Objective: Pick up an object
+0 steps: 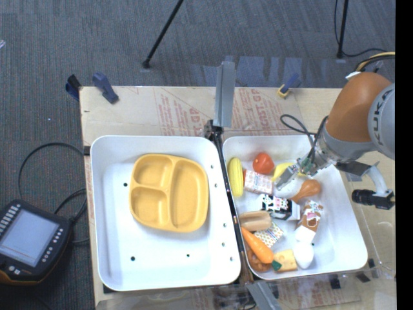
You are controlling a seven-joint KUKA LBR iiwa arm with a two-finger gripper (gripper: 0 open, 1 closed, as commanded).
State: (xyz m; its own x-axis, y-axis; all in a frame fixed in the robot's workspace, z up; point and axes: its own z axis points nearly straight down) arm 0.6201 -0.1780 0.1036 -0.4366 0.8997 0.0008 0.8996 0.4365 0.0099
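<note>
- While the arm (361, 118) reached in from the right, the gripper (288, 176) sat low over the right bin (352, 237), among the toy food at its upper middle.
- State of the gripper: could not tell; it was too small and crowded by objects to read.
- Nearest candidates: a yellow piece (282, 169) touching or just under the gripper, an orange-brown piece (308, 189) just to its right and slightly nearer the camera, a red tomato-like piece (262, 163) just to its left and farther back.
- Judgement: the pick turned on what lay directly beneath; the yellow piece seemed likeliest, though nothing was visibly held.
- Long axis of the yellow piece was not readable; most of it was hidden by the gripper.
- Farther from the gripper, towards the camera: a carrot (257, 245), a white egg-like piece (303, 254).
- Left bin (113, 250) held a yellow divided plate (170, 192), well apart from the gripper.
</note>
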